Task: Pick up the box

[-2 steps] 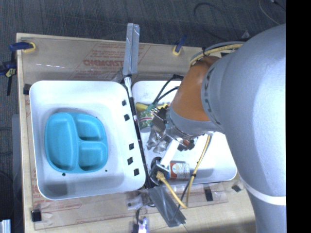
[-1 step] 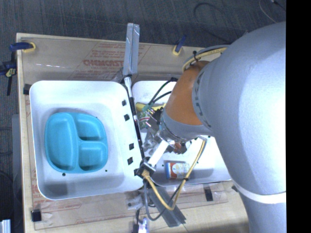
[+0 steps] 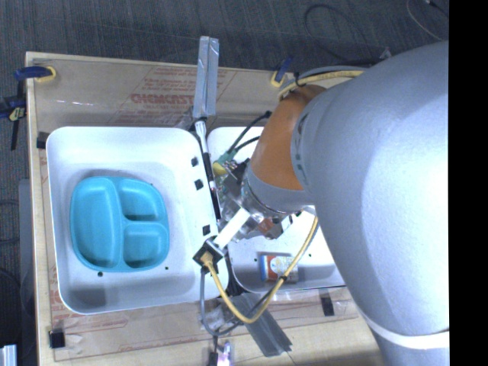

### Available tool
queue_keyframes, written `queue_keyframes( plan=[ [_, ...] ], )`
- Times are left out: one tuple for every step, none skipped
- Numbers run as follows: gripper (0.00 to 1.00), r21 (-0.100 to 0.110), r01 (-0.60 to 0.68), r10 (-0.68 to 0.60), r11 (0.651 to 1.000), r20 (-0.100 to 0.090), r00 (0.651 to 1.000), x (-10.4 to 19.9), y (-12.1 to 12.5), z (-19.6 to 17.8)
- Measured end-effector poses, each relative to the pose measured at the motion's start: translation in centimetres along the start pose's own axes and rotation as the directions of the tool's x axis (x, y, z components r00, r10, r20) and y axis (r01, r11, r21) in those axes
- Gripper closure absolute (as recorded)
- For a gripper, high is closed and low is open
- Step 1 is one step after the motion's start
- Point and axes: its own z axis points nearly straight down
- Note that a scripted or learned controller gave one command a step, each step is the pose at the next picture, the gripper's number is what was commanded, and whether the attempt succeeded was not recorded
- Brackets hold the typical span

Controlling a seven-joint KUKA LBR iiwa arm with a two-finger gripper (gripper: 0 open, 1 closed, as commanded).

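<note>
Dark carpet around wooden bench [image 3: 114, 90]; two white bins side by side. Left bin [image 3: 61, 151] holds blue divided plate [image 3: 120, 223]. My arm [image 3: 366, 189] w/ orange band covers most of right bin [image 3: 229, 139]. Small box [image 3: 273, 266], orange-blue label, lies near right bin's front edge, just below my wrist. Gripper state: can't tell.
</note>
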Motion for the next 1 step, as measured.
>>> queue_keyframes(
  plan=[
    [1.00, 0.001, 0.128, -0.128, 0.992, 0.000, 0.992, 7.75, 6.01, -7.05]
  ],
)
